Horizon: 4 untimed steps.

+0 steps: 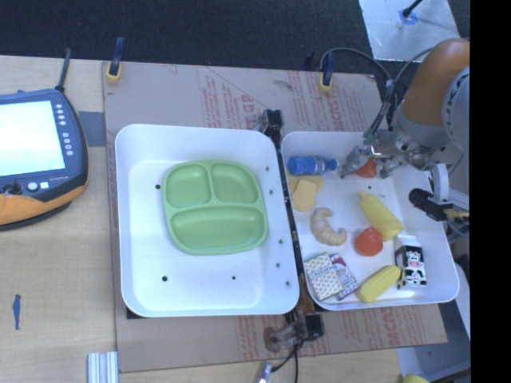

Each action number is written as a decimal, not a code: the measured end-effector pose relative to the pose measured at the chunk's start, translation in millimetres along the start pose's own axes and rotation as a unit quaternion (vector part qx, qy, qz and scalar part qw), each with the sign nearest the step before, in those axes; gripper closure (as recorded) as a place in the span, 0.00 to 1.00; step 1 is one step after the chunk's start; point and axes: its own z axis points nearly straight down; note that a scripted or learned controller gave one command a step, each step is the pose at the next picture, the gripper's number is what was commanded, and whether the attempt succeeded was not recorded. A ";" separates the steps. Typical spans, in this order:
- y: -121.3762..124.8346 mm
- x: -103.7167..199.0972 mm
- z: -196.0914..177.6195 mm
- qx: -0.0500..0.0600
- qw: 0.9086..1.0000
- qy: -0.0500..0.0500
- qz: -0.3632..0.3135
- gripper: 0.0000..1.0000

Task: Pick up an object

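Claw [369, 163] low over small red-orange round object [367, 168]; finger state unclear, cannot tell. Centre over it, close squarely, lift straight.

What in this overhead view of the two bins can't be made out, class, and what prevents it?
- Gripper: too small to tell whether open or shut.
- Small red object under the gripper: partly covered, identity unclear.
- Milk carton: print too small to read.
- Arm: cut off at the view's right.
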 end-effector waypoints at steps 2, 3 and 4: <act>-65.1 4.8 0.7 -0.001 1.000 -0.001 0.001 0.00; -65.1 3.8 -9.7 -0.001 1.000 -0.002 -0.001 1.00; -36.0 75.5 -87.3 -0.003 1.000 0.000 0.000 1.00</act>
